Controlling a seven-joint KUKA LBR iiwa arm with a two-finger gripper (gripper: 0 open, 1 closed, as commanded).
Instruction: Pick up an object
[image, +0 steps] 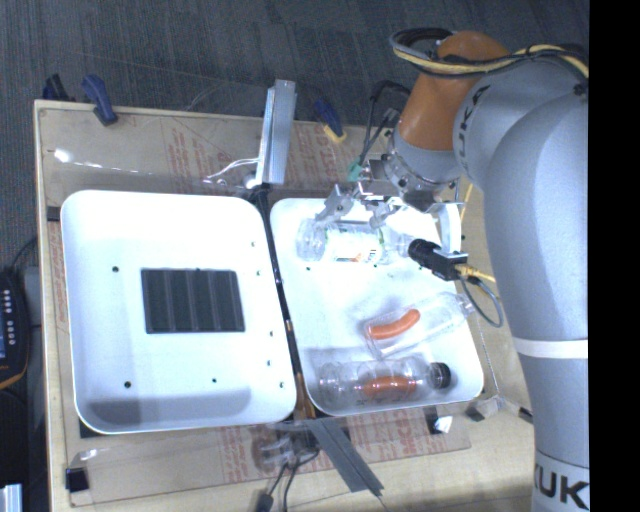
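From the overhead camera, the table (150, 140) carries two shallow white bins side by side. The left bin (100, 240) holds a dark ribbed rectangular panel (193, 300) lying flat near its middle. The right bin (300, 330) holds the loose things: a clear plastic bottle (385, 381) lies on its side along the near wall, with an orange-red label or filling showing through it and a dark cap at its right end; just beyond it, toward the middle of the bin, an orange sausage-shaped object (393, 324) lies inside or under a clear wrapping that runs off to the right wall. At the far end of the same bin a clear, crumpled-looking plastic object (312, 240) rests by the far left corner, with a small white item bearing red and green marks (360, 252) just to its right. The grey arm (530, 200) reaches in from the right, its orange band (440, 95) above the far edge of the bin, and the claw (352, 205) hangs over the far end of the right bin, just above the clear plastic object. Its pale fingers blend with the bin and the clear plastic, so I cannot tell how far apart they stand, nor whether anything sits between them. Blue clamps (98, 97) grip the far left edge of the table.
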